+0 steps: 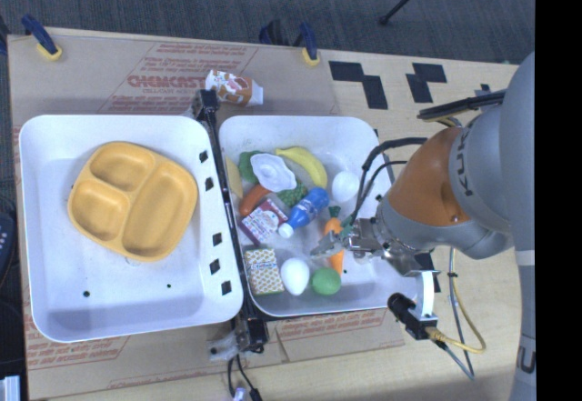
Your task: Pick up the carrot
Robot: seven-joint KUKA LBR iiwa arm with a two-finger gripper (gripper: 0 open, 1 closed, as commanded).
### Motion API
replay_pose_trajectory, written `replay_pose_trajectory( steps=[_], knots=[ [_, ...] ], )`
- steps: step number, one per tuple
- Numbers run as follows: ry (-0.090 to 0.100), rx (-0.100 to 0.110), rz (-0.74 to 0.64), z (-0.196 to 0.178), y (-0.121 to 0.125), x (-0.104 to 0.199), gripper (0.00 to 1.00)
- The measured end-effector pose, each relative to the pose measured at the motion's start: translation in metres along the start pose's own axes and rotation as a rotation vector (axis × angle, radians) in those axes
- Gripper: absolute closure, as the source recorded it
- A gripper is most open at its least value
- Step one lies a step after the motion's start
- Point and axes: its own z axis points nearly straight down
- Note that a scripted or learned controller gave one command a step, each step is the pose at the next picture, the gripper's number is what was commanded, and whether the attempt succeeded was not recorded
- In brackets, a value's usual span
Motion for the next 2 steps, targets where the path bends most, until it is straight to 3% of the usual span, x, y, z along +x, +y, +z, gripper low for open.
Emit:
replay_pose_trajectory(
  steps=[1, 2],
  knots=[
    [0.001, 0.001, -0.004, -0.010, 0.000, 0.001, 1.00],
    [0.002, 0.001, 0.072, -0.062, 0.075, 0.091, 1.00]
  ],
)
